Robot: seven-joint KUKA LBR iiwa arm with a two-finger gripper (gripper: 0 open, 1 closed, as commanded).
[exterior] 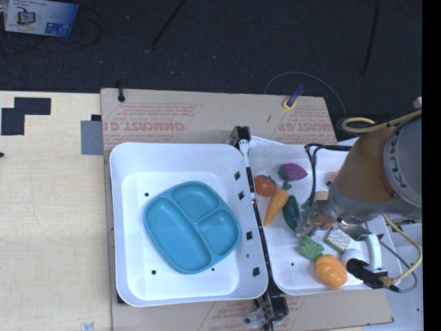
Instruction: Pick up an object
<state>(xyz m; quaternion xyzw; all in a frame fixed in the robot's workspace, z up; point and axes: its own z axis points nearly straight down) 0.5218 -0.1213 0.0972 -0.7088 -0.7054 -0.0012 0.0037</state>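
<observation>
Toy vegetables, a plastic cluster, are lying in the right white bin [289, 285], and the gripper [311, 221] is hanging just above its middle; whether its fingers are released or clenched cannot be told from here. A dark green plastic pepper-like piece [291, 212] is sitting at the gripper's nine o'clock, nearly touching it, with an orange plastic carrot [275, 205] slanting just beyond at nine. A small red tomato-like toy [264, 184] is resting at ten o'clock and a purple ridged piece [293, 172] at eleven. At six o'clock a light green knobbly toy [310, 247] is lying, a pale speckled block [338, 239] at four, and a round orange fruit [331, 270] at five, near the bin's lower wall. The grey arm with its orange band [368, 174] is reaching in from three o'clock. Across the divider, the left white bin [131, 254] is holding a blue sectioned plastic tray [191, 225]. The crowding looks like the risk: fingers descending between the green pepper and the knobbly piece could pinch two toys, nudge one aside, or close on air.
</observation>
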